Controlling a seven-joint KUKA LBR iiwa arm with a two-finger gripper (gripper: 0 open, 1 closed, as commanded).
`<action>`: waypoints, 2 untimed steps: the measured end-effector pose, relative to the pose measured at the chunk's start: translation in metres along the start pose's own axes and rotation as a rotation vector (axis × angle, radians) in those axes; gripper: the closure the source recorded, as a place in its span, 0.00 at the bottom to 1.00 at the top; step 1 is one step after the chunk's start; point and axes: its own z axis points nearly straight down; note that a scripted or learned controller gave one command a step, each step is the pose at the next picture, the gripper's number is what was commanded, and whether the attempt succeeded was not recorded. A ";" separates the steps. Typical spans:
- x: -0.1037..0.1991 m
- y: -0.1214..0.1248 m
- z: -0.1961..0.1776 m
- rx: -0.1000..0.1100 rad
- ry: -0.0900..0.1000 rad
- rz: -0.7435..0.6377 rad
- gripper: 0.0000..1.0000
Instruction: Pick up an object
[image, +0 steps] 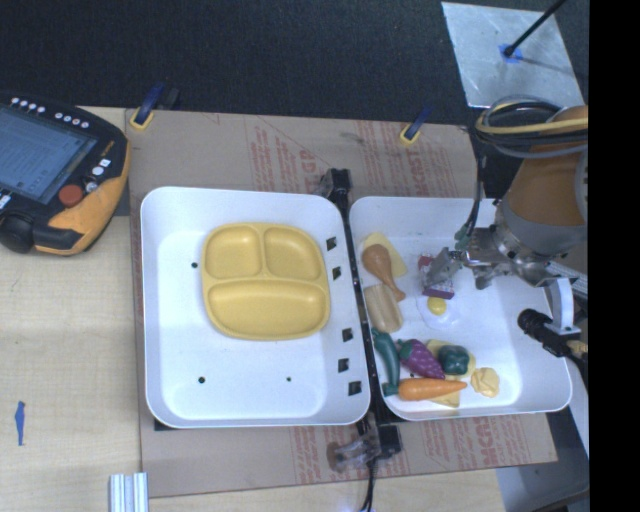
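Toy food (425, 372) crowds the right bin (520, 380) from nine to six o'clock; its three o'clock side lies bare.

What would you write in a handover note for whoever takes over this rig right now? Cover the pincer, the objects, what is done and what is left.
Pincer: low in the right bin, beside a small purple-and-yellow toy; grip state unclear.
Objects: toy foods lie in the right bin, including a carrot, grapes and a drumstick. A yellow divided plate sits in the left bin.
Done: nothing visibly lifted.
Left: grasp one object and raise it.
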 end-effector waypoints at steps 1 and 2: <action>0.008 0.013 0.061 -0.003 -0.003 0.003 0.00; 0.006 0.013 0.047 -0.004 -0.004 0.006 1.00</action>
